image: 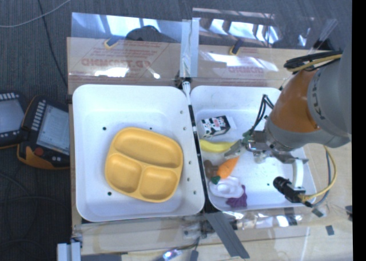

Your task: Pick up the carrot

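Note:
The orange carrot (227, 167) lies tilted in the right bin (269, 194), left of its middle, with its green top toward the lower left. My gripper (247, 144) hangs just above and to the right of the carrot's upper end, close to the banana's right tip. Nothing is visibly held in it. The grey arm with its orange band (294, 111) reaches in from the right and covers the bin's right side.
A yellow banana (214, 146) lies just above the carrot, and a black-and-white carton (215, 125) above that. A brown item (210, 168), a white item (226, 186) and a purple item (237, 199) crowd the carrot's lower left. The left bin (91, 111) holds a yellow divided tray (144, 163).

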`<state>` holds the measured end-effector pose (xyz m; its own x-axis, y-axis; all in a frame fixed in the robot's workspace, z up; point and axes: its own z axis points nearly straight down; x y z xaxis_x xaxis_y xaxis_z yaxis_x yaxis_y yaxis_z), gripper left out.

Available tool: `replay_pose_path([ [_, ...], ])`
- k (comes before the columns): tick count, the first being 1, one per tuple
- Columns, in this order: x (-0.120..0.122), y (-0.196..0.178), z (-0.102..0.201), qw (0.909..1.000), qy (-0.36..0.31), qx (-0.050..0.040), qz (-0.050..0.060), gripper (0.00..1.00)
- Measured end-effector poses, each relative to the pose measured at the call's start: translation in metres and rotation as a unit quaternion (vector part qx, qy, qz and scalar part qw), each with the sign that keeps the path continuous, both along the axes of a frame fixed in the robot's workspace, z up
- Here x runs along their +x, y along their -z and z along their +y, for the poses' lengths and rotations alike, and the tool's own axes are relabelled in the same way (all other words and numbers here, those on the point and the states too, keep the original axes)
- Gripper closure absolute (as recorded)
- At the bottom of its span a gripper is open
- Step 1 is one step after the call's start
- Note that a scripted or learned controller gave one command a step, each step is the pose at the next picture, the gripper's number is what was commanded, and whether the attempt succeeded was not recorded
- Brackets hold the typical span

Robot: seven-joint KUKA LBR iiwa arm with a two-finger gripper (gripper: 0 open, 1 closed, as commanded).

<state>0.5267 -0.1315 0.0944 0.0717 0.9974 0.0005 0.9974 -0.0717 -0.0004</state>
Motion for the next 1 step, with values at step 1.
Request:
replay_pose_path([
  [1, -0.0198, 0.0024, 0.0285, 0.9824, -0.186, -0.0060, -0.010, 0.00],
])
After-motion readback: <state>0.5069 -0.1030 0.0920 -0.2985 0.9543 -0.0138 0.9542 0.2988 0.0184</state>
